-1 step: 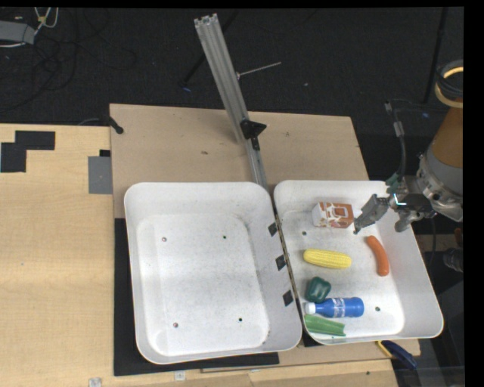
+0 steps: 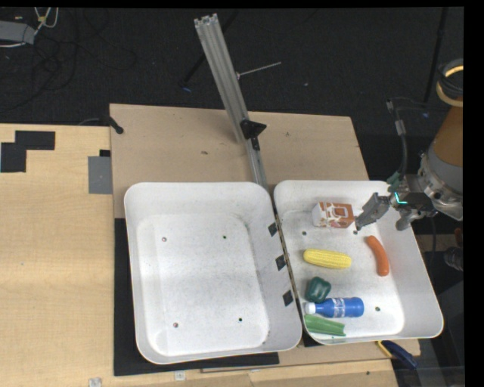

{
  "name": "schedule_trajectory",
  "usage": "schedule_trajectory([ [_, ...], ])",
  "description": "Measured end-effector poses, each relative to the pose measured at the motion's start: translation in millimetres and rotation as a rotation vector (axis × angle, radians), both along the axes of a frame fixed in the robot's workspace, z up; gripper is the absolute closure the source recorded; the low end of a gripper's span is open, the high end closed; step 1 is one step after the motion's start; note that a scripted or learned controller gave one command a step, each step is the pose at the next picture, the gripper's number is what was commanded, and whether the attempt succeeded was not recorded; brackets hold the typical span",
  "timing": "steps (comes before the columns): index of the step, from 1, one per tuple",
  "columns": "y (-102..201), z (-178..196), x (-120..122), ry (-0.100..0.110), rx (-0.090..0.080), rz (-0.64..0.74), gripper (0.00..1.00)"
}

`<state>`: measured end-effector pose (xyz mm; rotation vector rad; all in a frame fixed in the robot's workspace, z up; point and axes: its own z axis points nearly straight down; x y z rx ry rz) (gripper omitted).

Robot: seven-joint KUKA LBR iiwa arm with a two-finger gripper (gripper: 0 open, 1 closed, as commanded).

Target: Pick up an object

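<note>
Here the sausage point(image 2: 379, 255) lies loose on the floor of the right bin point(image 2: 423, 302), just below the gap between the fingers, with the carton point(image 2: 333, 215) just left of the left fingertip. Further below and to the left sit the corn cob point(image 2: 327, 260), the green pepper point(image 2: 318, 288), the blue bottle point(image 2: 337, 308) and a green pod point(image 2: 325, 326) (at the bin's near rim). The gripper point(image 2: 386, 215) hangs above the bin's far right part with its fingers spread and nothing between them; the left bin point(image 2: 151, 204) lies well off to the left.

Place: robotics lab
Evidence: plywood bench point(image 2: 189, 147) with two white bins point(image 2: 151, 198), aluminium rail point(image 2: 227, 83), loose cables point(image 2: 30, 23), dark surroundings
</note>
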<state>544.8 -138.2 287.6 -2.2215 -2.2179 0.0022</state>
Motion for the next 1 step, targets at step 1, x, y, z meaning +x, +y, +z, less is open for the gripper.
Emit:
schedule_trajectory([
  [1, 7.7, -48.2, 3.3, 0.006, 0.001, -0.001, 0.00],
])
